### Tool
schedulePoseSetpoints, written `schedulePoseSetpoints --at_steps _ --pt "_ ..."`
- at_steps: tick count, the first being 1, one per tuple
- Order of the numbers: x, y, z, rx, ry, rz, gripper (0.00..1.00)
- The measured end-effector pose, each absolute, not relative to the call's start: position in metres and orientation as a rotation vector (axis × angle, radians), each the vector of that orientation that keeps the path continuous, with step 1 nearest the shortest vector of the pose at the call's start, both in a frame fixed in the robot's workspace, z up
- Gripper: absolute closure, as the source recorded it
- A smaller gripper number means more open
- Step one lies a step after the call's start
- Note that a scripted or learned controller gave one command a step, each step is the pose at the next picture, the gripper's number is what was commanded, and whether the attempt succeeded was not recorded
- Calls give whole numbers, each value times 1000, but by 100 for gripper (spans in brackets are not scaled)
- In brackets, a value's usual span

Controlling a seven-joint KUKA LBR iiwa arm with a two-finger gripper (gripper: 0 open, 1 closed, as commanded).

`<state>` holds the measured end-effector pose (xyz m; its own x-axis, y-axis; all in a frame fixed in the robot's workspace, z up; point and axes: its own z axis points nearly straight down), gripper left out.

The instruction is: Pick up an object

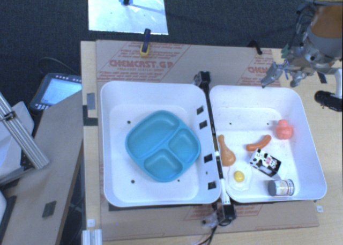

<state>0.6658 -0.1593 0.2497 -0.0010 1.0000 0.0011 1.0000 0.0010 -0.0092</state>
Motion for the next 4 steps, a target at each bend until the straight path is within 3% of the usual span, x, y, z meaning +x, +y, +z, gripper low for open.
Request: schedulePoseSetpoints --at_steps 1,3,4 --pt "668 -159 257 -2219 -2226 -1 0" --pt "659 -170 168 -2220 -2222 1 0" --pt "666 -166 109 -2214 -2226 2 0"
